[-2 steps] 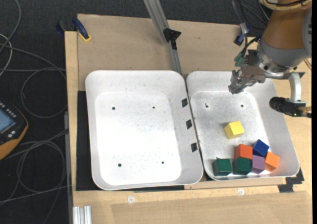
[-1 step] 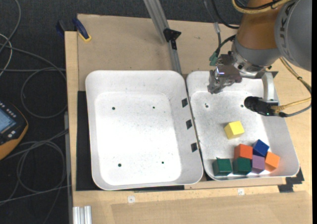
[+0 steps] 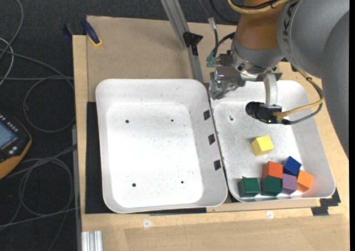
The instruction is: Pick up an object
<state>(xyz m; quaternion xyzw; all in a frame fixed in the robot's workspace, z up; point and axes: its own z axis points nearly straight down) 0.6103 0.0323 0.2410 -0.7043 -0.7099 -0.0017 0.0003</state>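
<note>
Several small cubes lie in the right bin. A yellow cube sits alone near the middle. Toward the front right corner a cluster is packed together: a red-orange cube, a blue cube, a purple cube, an orange cube and two green cubes. My gripper hangs over the bin's far left corner, close to the divider between the bins and well away from the cubes. Nothing shows held in it.
The left bin lies beside the right one. A slanted metal pole rises behind the bins near the gripper. A black unit with cables hangs off the wrist over the right bin. Loose cables and a handheld device lie at the far left.
</note>
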